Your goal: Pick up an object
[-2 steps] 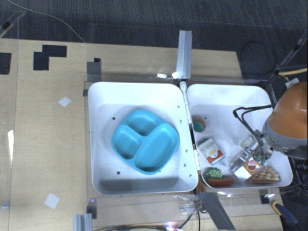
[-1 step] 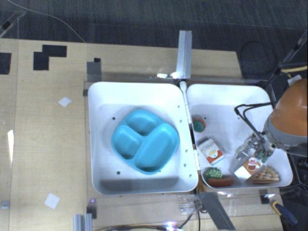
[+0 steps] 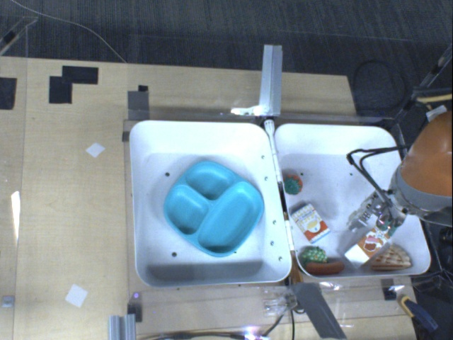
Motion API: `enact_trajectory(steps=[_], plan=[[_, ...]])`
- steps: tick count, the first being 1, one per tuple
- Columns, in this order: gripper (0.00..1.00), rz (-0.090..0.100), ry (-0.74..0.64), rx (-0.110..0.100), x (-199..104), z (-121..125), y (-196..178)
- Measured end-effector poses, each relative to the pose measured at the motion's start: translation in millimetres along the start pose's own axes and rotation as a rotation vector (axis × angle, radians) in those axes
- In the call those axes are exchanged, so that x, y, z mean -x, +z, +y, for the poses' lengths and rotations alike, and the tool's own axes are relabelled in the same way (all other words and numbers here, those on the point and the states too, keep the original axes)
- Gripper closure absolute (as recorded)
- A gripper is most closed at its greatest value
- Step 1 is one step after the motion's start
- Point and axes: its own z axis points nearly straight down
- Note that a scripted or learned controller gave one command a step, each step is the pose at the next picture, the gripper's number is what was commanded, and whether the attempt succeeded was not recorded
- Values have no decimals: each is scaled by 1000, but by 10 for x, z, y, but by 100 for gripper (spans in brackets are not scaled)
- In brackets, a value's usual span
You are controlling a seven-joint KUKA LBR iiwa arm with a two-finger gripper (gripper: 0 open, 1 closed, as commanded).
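Claw: the claw [image 3: 373,222] hangs low in the right bin [image 3: 333,142]; whether it is wide or narrow I cannot tell.
Nearest thing: an orange-and-white packet [image 3: 368,247] lies just below it, apparently touching.
Beside that: a sandwich wedge [image 3: 391,258] at the bin's near right corner.
Further out: a small carton [image 3: 309,222], a green-and-red toy [image 3: 318,259], a round toy [image 3: 291,184].
Left bin [image 3: 148,190]: a blue divided tray [image 3: 212,207].
Progress: nothing is visibly lifted; the grasp and the raise seem left to do.

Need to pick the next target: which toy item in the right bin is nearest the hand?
The orange-and-white carton, directly under the hand. The waffle wedge lies just beyond; the other carton sits farther left.
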Motion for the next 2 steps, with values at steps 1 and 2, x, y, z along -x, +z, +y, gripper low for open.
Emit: enact_trajectory(steps=[1,2], plan=[[0,0,0,0,-1,-1,1],[0,5,112,-5,-269,253,422]])
